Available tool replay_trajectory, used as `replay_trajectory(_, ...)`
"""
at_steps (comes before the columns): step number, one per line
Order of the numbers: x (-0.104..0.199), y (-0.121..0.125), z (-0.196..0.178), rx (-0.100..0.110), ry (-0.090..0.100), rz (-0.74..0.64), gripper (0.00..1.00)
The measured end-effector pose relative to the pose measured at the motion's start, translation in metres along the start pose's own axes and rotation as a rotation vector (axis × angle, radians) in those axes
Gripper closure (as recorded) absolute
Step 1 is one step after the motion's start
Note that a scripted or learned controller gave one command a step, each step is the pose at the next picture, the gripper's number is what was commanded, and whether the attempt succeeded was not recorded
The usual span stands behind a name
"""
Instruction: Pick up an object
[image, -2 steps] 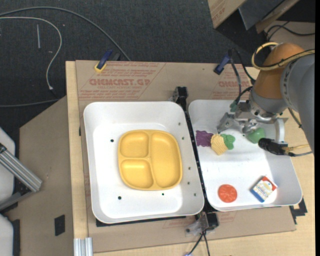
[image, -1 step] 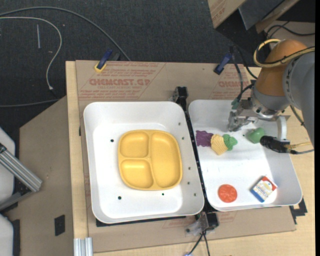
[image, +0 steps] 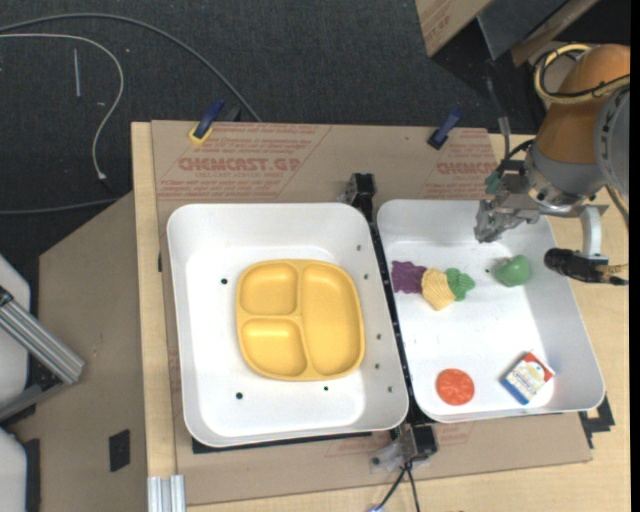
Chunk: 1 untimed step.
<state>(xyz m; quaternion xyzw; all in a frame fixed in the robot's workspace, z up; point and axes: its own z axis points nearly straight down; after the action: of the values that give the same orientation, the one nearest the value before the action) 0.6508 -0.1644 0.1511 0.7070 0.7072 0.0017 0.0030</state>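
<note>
Right bin (image: 560, 390), with the gripper (image: 490, 232) at its 12 o'clock; finger spread cannot be told. Green toy (image: 513, 270), at 5 o'clock of the gripper, probably light, smooth plastic: grasp across its middle.

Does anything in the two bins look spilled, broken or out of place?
Nothing stands out. The yellow plate lies flat in the left bin; the small toys lie apart in the right bin, none spilled.

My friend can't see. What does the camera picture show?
A robot gripper hangs over the far part of the right bin, near a green toy. The left bin holds a yellow divided plate.
</note>
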Motion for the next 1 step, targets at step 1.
replay_trajectory(1, -0.0097, 0.0040, -0.0559, 0.000, 0.000, 0.000, 1.00)
